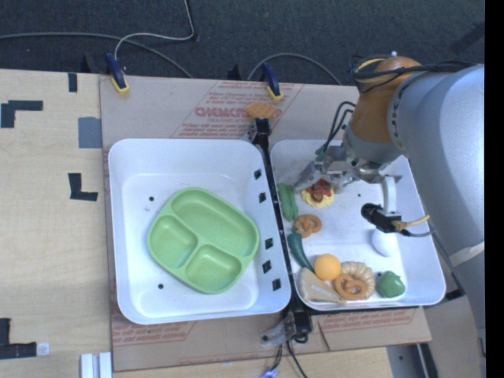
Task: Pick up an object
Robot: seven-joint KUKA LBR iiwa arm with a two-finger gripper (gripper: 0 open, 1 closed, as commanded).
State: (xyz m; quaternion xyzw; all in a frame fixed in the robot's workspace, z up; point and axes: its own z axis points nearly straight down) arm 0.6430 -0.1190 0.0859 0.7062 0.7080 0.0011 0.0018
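- Reaching in from the right side of the frame, my arm (441, 156) hangs over the right bin (350, 239) on the worktop (47, 211).
- My gripper (329, 173) is low in the upper left part of that bin, just above a small yellow and red toy food (320, 196).
- I cannot tell if my gripper is wide or narrow. Its metal bits look bunched up from here.
- I see nothing held in it, so I think the pick is not done yet.
- The yellow and red toy food seems to lie flat on the bin floor, right at the tip of my gripper. I think it is the one to grab.
- Close by it are a long green veggie (287, 201) by the bin's left wall and a little brown pretzel (306, 225) just below it.
- Lower down lie a dark green chili (298, 250), an orange ball (327, 267), a brown twisty bread (354, 282) and a green pepper (390, 284).
- The left bin (134, 172) holds a green plate (203, 239) with three parts. It is well apart from my gripper.
- I think I am about halfway: I am at the toy, but not holding it.
- What is left is to close on the toy and lift it up off the bin floor.
- The neighbours are near, so I could bump the veggie or the pretzel.
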